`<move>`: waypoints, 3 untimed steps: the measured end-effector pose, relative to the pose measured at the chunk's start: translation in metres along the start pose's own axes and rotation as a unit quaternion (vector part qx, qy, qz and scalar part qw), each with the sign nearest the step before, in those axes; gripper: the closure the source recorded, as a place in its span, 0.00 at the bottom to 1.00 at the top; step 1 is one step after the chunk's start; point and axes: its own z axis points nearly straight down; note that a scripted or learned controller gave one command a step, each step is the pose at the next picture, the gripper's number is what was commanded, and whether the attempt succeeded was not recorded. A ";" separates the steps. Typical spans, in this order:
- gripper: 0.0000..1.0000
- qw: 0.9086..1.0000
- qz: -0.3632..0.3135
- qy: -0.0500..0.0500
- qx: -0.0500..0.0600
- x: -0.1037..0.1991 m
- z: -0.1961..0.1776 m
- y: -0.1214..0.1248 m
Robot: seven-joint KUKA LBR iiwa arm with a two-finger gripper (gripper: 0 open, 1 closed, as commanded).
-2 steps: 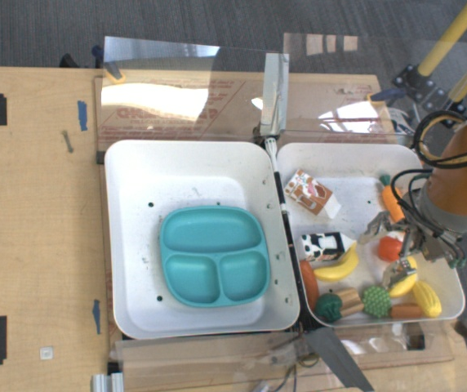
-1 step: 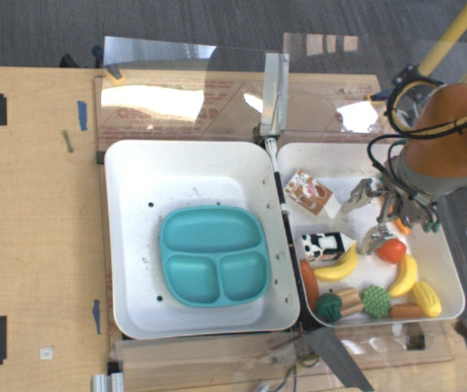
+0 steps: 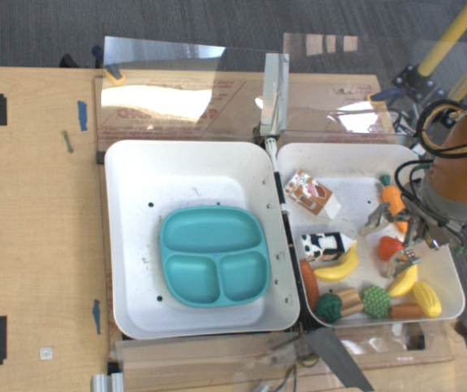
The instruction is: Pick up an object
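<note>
Grey carpet floor beyond a tan cardboard-covered bench, glare-lit plastic sheets.

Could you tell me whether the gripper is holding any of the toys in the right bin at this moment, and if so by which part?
It cannot be told. The gripper is low in the right bin, close to a red toy and an orange one, but no object visibly sits between its fingers.

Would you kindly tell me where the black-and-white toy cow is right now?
The toy cow lies in the right bin, near its left wall, just above a banana and below the brown-and-white carton.
</note>
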 end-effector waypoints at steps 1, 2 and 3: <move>0.00 1.000 -0.009 -0.002 0.000 -0.052 0.001 0.003; 1.00 1.000 -0.008 -0.009 0.003 -0.056 -0.014 0.002; 1.00 0.994 -0.113 -0.001 0.001 0.027 -0.002 0.064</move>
